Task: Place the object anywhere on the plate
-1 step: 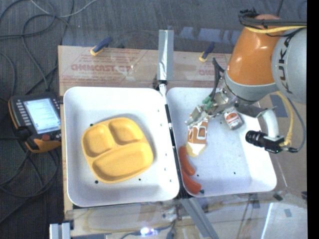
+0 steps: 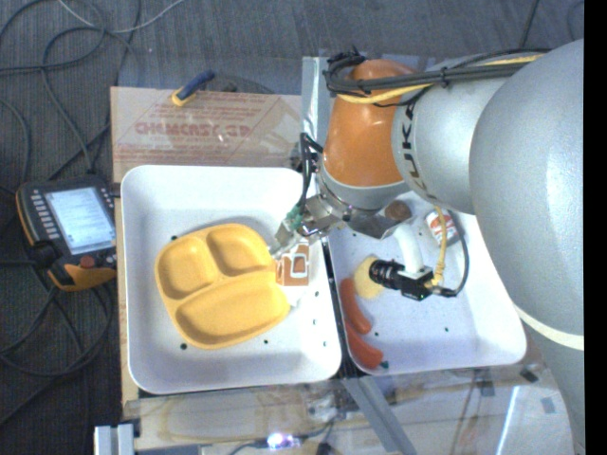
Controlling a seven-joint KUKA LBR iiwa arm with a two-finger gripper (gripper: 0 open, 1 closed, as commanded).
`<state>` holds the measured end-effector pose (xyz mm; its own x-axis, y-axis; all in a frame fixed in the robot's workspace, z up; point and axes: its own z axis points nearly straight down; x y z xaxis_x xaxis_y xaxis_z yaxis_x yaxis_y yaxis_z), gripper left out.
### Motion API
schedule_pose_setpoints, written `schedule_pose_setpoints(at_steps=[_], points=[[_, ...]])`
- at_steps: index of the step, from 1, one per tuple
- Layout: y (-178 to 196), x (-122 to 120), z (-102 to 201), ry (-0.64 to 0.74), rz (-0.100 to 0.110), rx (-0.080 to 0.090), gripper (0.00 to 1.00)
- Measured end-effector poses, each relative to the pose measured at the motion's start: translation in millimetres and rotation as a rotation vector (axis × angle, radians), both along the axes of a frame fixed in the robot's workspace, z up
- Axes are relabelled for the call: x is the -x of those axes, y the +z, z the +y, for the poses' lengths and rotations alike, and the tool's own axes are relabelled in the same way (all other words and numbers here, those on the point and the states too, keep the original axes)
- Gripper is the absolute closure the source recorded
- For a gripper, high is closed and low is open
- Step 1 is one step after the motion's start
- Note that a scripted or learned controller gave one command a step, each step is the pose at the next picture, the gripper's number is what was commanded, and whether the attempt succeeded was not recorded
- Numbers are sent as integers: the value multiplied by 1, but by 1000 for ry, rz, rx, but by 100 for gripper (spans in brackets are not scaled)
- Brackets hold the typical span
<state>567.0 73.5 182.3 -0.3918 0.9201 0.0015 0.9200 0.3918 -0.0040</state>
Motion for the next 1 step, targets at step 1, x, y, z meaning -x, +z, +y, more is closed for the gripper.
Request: schedule_pose_setpoints(at_steps=[1], points=[[-30, -43, 48, 191, -3, 1, 100]])
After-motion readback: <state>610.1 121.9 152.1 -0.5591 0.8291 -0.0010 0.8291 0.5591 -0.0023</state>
